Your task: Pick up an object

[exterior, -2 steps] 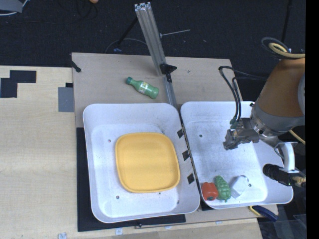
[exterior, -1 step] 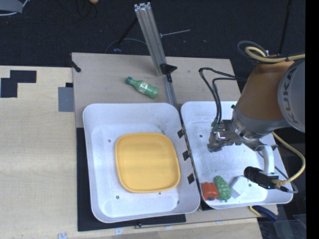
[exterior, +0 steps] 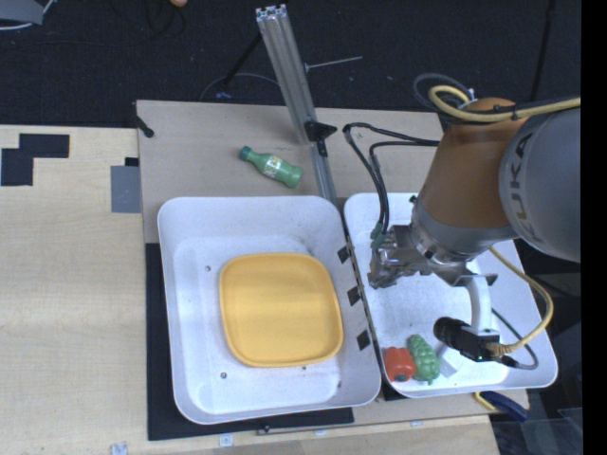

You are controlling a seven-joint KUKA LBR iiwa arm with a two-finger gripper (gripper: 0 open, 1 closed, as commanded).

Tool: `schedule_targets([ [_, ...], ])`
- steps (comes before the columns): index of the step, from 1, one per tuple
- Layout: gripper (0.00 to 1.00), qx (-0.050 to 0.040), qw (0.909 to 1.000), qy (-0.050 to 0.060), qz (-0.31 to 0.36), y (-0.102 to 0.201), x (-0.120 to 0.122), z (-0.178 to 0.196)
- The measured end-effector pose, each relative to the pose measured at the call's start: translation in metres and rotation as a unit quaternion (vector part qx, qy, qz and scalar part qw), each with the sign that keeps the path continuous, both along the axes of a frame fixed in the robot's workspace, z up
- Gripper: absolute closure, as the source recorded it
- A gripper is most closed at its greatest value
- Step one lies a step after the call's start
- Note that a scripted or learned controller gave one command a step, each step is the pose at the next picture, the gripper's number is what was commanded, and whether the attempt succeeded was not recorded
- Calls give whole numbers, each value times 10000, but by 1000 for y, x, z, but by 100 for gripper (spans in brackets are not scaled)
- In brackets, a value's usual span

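— Objects first, left to right: where's everything?

— Flat yellow plastic plate [exterior: 281,308] lies in my left white bin [exterior: 180,226]. Behind it, on the bench, a small green bottle [exterior: 271,165] lies on its side.

— And the right bin?

— At its front edge sit a small red block [exterior: 398,363] and a knobbly green toy [exterior: 423,356], touching.

— Your gripper?

— My gripper [exterior: 384,265] hangs over the right white bin [exterior: 520,368], near its left wall, apart from both. Whether it's parted or closed, I can't tell.
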State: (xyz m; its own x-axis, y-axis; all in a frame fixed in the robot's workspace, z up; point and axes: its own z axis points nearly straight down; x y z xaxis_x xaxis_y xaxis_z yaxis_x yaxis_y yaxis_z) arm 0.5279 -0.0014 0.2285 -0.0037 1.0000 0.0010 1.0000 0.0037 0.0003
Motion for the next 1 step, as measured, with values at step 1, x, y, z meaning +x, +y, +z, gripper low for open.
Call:
schedule_targets([
  [1,100,0,10000,6,4,62,2,1],
])
